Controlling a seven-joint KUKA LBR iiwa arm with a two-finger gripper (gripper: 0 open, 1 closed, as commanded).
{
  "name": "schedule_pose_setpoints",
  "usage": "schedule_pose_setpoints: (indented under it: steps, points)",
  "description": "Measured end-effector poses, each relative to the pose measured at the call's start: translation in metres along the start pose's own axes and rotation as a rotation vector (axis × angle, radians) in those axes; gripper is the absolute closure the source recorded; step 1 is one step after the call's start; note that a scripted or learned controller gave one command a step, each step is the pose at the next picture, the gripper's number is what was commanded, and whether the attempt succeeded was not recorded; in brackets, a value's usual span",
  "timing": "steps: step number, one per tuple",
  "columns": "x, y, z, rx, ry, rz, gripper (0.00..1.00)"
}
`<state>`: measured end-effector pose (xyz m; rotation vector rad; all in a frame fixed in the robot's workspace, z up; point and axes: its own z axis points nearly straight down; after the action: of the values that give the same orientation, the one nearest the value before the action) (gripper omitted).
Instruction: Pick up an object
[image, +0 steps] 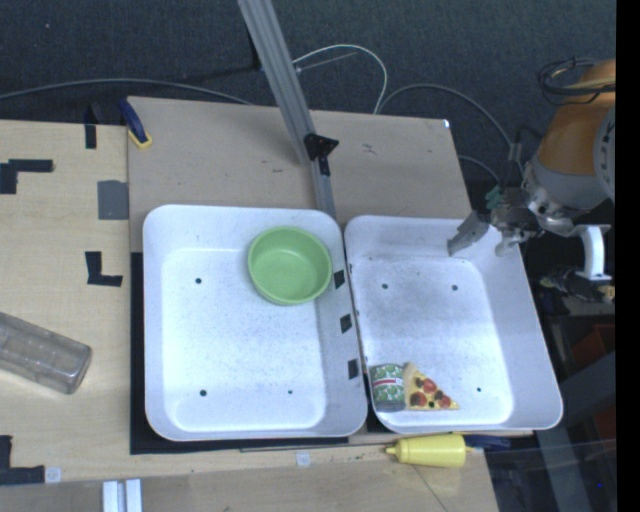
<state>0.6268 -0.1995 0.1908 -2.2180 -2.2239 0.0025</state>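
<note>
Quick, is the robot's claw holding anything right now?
Gripper: nothing between its fingers; it hangs over the top right corner of the right bin. Open or shut cannot be told.

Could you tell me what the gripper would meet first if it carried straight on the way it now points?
The gripper points down and left over the right shallow white bin. Going on, it would probably meet that bin's bare speckled floor near its far corner first, though its height is hard to judge.

The surface carries two white bins below-left of the gripper, a clear cup far left, and a yellow bottle well below.
</note>
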Motion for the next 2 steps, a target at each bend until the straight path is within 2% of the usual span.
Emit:
schedule_pose_setpoints:
  steps: [1,2]
  points:
    - [0.000,0.000,0.000,0.000,0.000,0.000,0.00]
    - [0.006,0.008,0.052,0.004,0.001,-0.001,0.00]
